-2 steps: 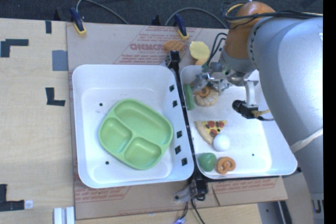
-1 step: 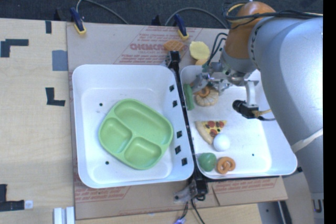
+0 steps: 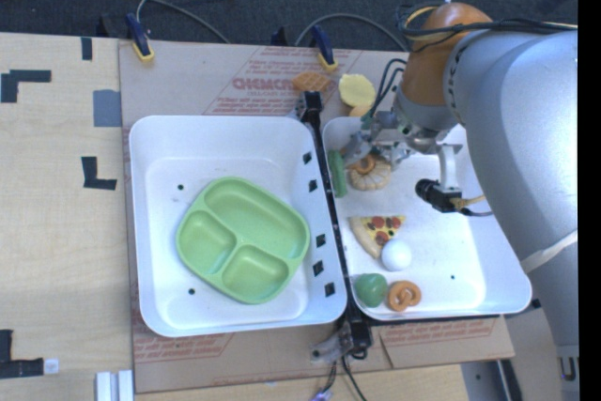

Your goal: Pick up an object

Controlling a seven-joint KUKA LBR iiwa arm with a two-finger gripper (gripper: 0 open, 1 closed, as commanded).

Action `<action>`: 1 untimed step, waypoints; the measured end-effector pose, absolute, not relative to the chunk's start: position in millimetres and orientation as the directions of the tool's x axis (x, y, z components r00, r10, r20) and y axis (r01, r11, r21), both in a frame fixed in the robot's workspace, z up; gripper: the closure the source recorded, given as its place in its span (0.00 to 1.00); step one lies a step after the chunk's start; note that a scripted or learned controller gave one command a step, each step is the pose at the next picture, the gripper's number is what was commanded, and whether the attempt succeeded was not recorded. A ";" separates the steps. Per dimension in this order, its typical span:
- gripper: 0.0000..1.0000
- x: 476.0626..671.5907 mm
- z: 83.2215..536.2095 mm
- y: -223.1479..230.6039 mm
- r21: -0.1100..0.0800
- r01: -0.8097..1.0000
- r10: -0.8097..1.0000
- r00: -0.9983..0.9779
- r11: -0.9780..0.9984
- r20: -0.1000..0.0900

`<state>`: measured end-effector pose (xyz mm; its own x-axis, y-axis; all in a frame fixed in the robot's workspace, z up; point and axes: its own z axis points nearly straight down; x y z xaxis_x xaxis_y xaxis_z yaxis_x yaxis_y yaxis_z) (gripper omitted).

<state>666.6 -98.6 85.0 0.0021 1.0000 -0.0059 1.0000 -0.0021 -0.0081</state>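
The gripper (image 3: 376, 148) apparently touches the pastry (image 3: 367, 174) below it.

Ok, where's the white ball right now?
The white ball lies in the right-hand bin, toward its front, touching the lower end of the pizza slice and just above the green piece and pretzel.

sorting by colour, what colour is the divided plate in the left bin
Light green, the divided plate in the camera view.

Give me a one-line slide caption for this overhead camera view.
Gripper poised over a pastry toy in the right bin; green divided plate in the left bin.
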 end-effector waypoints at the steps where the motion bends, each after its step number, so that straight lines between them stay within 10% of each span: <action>1: 1.00 666.7 94.4 -97.0 -0.008 1.000 1.000 -0.001 0.001 -0.005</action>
